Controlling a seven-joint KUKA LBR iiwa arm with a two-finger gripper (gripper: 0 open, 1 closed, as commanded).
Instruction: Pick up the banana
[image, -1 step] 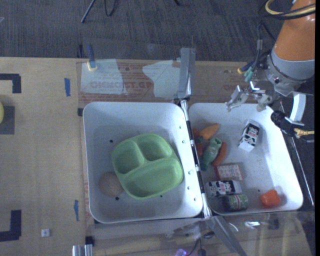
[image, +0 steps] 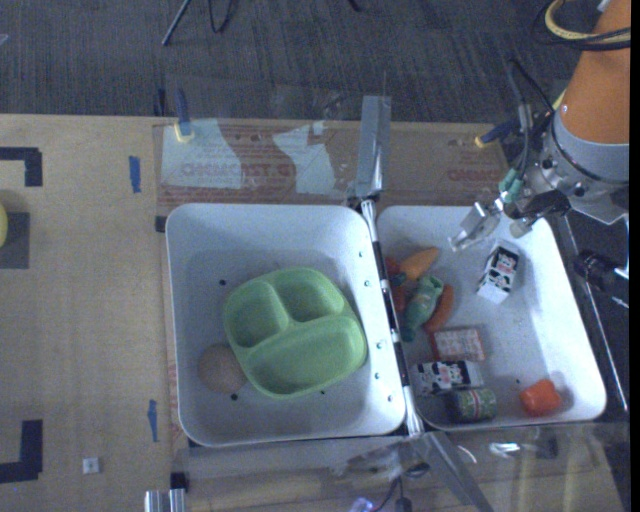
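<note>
My gripper (image: 494, 230) hangs over the back of the right bin (image: 585, 350), open, with nothing between its fingers. One pale finger (image: 468, 236) points down to the left. To its left, at the bin's back left, lies an orange-yellow curved piece (image: 418, 260); I cannot tell whether it is the banana. Beside that piece sit a green toy (image: 424, 300) and a red-orange piece (image: 442, 306). A small white carton (image: 498, 272) stands just below the gripper.
A pink box (image: 458, 345), a black-and-white carton (image: 446, 376), a green can (image: 472, 403) and an orange item (image: 540, 397) lie along the right bin's front. The left bin (image: 190, 250) holds a green divided plate (image: 295, 330) and a beige ball (image: 220, 368).
</note>
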